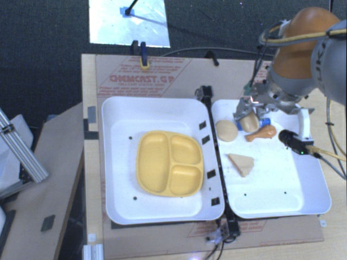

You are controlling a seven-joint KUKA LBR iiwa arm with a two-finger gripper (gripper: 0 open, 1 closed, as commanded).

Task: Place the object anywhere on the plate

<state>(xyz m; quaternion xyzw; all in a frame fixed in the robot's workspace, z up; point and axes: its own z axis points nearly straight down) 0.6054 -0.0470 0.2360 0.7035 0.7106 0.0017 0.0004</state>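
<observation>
Over the right bin [303, 199], the claw [247, 114] is low among the food pieces, right at a small tan, bun-like piece [250, 123]. Whether its tips are spread or closed, and whether that piece sits between them, I cannot tell from this angle. Just beside it lie a pale round roll [226, 130], an orange drumstick-shaped piece [261, 134] and, nearer the front, a wedge of bread or cheese [242, 164].

This looks like the picking step: nothing has reached the yellow plate [169, 163], a three-compartment dish lying in the left bin [116, 199], well apart from the claw across the divider.

Should the tan piece be the target, the next move would call for a firm hold, a clean lift clear of the neighbouring roll and drumstick, then a carry left over the bins' rims to let go above any compartment.

On the brown sheet under the bins, red lettering reads roughly "CHEMCAST GP" [142, 79]; the smaller print near it is too fine to read.
</observation>
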